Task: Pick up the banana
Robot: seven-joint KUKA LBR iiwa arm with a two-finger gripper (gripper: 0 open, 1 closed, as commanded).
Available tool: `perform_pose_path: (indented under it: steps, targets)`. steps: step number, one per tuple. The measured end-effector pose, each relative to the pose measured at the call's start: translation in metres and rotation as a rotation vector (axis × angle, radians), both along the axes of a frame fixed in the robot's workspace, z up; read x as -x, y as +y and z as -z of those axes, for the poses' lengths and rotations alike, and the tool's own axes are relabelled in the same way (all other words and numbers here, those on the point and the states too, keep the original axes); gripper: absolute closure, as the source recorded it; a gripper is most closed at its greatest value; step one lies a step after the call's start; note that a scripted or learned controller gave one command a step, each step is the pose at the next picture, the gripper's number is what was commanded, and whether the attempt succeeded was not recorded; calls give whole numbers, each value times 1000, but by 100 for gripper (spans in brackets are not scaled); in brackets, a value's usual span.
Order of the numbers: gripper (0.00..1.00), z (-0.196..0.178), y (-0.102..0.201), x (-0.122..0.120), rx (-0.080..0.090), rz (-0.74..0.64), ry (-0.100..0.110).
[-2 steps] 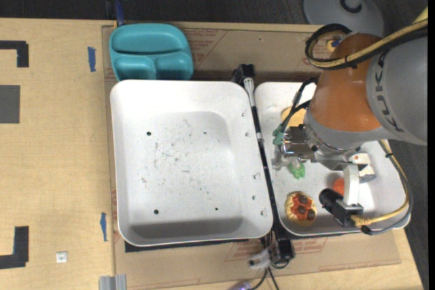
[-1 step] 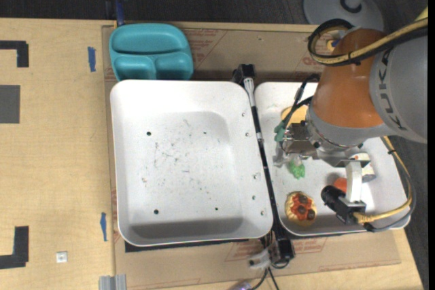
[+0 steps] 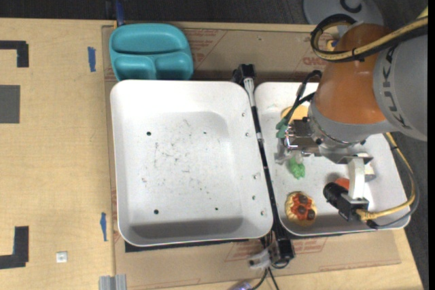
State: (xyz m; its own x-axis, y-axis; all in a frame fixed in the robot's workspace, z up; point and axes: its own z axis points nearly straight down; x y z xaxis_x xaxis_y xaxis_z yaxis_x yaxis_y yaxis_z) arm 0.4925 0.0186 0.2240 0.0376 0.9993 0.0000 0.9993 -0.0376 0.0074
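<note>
The arm (image 3: 367,85) hangs low over the right bin (image 3: 401,166). Whether its gripper (image 3: 299,146) is open or holding anything, I cannot tell. A green toy (image 3: 297,168) lies just beneath.

white letters "KU" on the grey arm (image 3: 408,88), rest cut off

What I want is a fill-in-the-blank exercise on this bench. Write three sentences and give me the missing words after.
1. The tray behind the left bin is ___ in colour.
2. Of the two bins, the arm reaches over the one on the view's ___.
3. The band above the arm's wrist is ___.

Missing words: teal; right; orange.
</note>
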Motion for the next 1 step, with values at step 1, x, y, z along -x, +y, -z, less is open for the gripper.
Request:
perform_pose_path:
  steps: [1]
  targets:
    - [100,40,56,13,0,-277,10]
